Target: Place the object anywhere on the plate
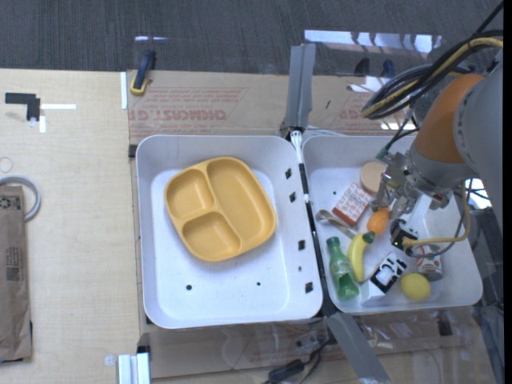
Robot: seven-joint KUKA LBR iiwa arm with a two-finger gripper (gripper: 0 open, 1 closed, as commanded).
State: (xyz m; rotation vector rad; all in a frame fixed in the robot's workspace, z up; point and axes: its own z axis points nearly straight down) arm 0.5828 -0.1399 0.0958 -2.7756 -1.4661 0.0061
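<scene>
Gripper working low in the right bin.
I'm seeing the gripper [390,214] hovering right of the banana [357,254]; I cannot tell its state; the yellow plate [220,208] is sitting far left.

matt yellow plastic plate [220,208], glossy white bins [232,302].

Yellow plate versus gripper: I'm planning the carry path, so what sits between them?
In the camera view, between the yellow plate and the gripper lie bare left-bin floor, the two bins' adjoining walls, then a red-and-white box.
</scene>
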